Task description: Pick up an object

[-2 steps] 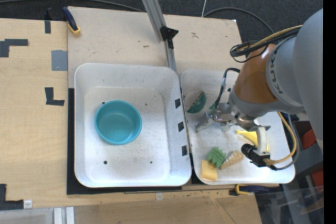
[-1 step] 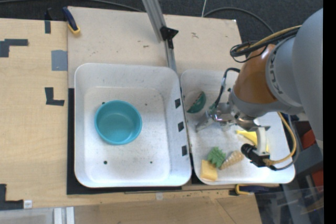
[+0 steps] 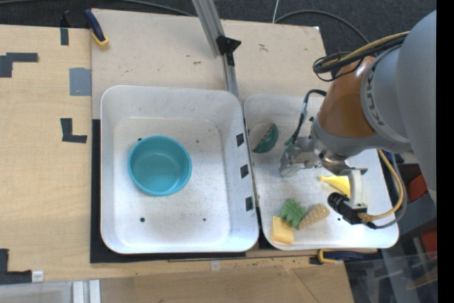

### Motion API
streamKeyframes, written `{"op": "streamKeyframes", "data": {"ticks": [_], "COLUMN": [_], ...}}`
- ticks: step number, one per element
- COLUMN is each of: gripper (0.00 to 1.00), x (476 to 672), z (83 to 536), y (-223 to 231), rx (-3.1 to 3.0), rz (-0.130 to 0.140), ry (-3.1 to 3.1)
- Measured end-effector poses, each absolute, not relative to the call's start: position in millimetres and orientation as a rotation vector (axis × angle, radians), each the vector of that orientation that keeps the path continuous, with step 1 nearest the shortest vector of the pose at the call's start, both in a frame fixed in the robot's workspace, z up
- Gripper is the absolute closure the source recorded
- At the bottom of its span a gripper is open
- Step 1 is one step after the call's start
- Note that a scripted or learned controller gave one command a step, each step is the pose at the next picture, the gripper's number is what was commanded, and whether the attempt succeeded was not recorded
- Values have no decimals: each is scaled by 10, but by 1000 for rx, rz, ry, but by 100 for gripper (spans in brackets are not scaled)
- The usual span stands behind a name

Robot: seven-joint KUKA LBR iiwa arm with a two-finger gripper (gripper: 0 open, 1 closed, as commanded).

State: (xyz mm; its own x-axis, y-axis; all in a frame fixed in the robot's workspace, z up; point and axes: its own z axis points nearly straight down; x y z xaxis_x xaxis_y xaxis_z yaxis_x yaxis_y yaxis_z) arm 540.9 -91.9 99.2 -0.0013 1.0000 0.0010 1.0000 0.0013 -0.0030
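Hovering low in the right bin (image 3: 264, 110), gripper (image 3: 292, 161); finger state impossible to tell. Just beside gripper, toward the left bin (image 3: 113, 152): dark green piece (image 3: 266, 139). Nearer the right bin's front edge: green toy (image 3: 291, 211), yellow block (image 3: 281, 231), tan cone (image 3: 314, 215).

The one camera sits fixed above the pale wooden table (image 3: 42, 152), looking down at a slant. It stands far enough to take in both shallow white plastic bins (image 3: 113, 223) side by side, the grey arm (image 3: 404, 89) entering from the right.
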Motion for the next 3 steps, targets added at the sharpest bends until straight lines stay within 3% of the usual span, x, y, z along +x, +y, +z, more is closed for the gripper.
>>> {"op": "streamKeyframes", "data": {"ticks": [2, 3], "gripper": [100, 100], "x": [5516, 5523], "z": [2128, 2447], "y": [-963, -961], "rx": [-2222, -2221], "rz": [-4, -2], "ry": [-2226, -2225]}}
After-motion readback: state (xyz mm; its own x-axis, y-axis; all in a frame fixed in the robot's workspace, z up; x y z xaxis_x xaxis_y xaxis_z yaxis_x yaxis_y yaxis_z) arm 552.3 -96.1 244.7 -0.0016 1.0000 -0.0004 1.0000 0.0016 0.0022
